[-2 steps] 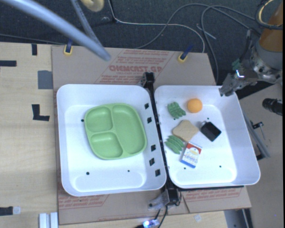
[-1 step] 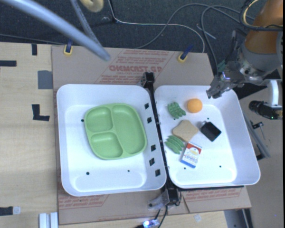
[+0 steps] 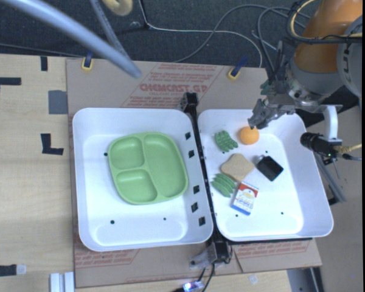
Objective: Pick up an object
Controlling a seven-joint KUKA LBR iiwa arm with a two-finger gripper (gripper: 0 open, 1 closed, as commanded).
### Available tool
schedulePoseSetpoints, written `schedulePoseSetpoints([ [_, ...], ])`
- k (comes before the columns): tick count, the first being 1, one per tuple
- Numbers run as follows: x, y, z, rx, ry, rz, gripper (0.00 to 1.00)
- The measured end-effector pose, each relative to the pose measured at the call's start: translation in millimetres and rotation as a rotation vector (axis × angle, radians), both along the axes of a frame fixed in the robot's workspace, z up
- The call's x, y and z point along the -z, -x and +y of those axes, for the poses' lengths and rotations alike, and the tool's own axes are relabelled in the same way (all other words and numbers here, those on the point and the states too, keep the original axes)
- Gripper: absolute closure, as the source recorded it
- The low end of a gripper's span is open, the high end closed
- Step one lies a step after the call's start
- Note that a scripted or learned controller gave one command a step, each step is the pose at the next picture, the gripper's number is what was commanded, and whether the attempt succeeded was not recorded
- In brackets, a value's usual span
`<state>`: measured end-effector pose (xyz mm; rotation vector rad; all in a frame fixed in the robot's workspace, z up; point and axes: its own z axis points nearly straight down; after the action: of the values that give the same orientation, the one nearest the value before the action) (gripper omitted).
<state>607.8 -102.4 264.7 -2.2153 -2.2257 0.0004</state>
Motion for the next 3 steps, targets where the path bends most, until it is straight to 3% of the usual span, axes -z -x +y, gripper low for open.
schedulePoseSetpoints([
  [3,31.1,64.4,145.6,-0.001,0.0,0.003,1.0],
])
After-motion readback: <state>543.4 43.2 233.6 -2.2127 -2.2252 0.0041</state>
